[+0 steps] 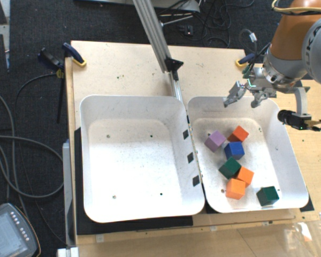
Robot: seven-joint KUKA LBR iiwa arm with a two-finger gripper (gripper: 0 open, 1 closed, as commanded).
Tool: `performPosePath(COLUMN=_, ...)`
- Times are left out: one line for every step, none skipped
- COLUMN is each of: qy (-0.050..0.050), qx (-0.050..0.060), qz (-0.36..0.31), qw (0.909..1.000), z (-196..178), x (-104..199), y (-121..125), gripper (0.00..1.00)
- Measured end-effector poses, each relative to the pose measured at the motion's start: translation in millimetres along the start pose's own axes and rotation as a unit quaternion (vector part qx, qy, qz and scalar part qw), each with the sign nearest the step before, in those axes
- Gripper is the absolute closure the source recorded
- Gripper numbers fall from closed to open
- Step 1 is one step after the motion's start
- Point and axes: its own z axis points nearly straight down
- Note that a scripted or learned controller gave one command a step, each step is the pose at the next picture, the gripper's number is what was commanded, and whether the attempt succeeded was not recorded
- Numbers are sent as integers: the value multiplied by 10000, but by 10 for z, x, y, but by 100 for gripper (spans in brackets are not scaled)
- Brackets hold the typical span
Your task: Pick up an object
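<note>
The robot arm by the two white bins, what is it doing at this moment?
The grey arm with the orange band reaches in from the right, and its pincer hangs open above the far edge of the right shallow white bin, with nothing between its fingers. In that bin lie seven small cubes: one purple cube, three orange cubes, one blue cube and two dark green cubes. No cube is lifted yet. The left shallow white bin sits beside it.

Arm (297,33): grey, orange band above the wrist; entered from the right, wrist angled down-left. Gripper (247,96): hung above the right bin's far edge, fingers spread apart, nothing between them.
</note>
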Motion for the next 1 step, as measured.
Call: performPosePath(qy=-6, qx=-16, qz=-5, qw=10000, z=-26, x=0, y=5, gripper=0)
